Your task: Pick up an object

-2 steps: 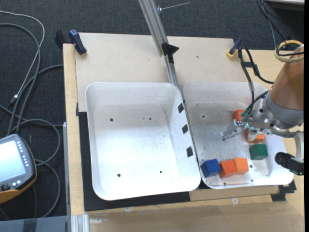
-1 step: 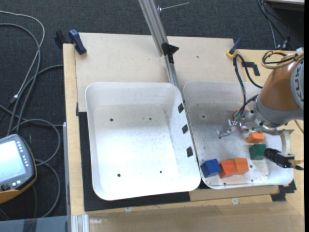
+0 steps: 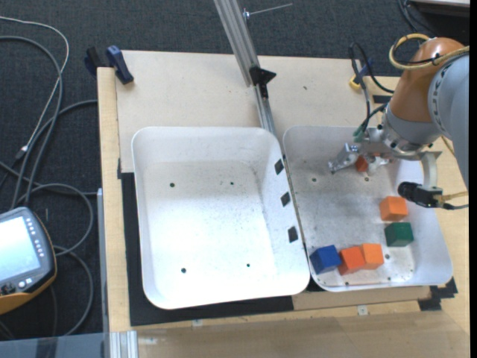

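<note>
1. KUKA arm (image 3: 428,95) reaching in from the right, wrist bent down over the upper part of the right bin (image 3: 317,200), presumably to bring the tool near the bin floor.
2. Gripper (image 3: 356,157) low over the bin's far end, angled toward the left; spread or pressed together: cannot tell, too small and too cluttered by metal parts.
3. A small orange-red object (image 3: 362,165) right at the gripper, touching or just beside it; held or merely lying under the tool: cannot tell.
4. Other candidates well apart from the gripper, nearer the front of the same bin: an orange block (image 3: 393,208) by the right wall, a green block (image 3: 399,234) just below it.
5. Along the front wall, a row of three touching or nearly touching: blue block (image 3: 325,258), orange-red block (image 3: 351,259), orange cube (image 3: 373,256). Probably gathered there by the bin's slope or walls; harder to grasp, judged from the tight spacing.
6. Left bin (image 3: 149,155) beside it, separated by a shared edge with black clips.
7. Judged stage: at or near a grasp attempt on the small object under the tool; lift not yet done.
8. Risk, as a judgement: small piece slipping aside or staying on the floor.
</note>
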Robot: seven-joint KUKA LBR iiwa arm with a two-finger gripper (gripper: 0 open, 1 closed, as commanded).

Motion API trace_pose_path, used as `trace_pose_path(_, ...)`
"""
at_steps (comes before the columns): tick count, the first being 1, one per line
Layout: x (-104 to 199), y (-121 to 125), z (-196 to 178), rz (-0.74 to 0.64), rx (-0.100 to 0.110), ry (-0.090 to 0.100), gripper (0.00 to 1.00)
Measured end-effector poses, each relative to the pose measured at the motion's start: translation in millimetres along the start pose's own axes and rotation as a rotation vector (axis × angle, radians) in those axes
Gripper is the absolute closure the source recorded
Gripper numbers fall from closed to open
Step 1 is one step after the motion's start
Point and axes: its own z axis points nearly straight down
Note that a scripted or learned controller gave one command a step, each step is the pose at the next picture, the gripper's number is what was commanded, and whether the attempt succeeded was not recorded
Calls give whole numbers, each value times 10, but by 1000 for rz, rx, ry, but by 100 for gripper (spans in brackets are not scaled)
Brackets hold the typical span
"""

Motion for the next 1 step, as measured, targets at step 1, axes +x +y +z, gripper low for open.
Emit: trace_pose_path(1,-177,262,81,13,84,25,0)
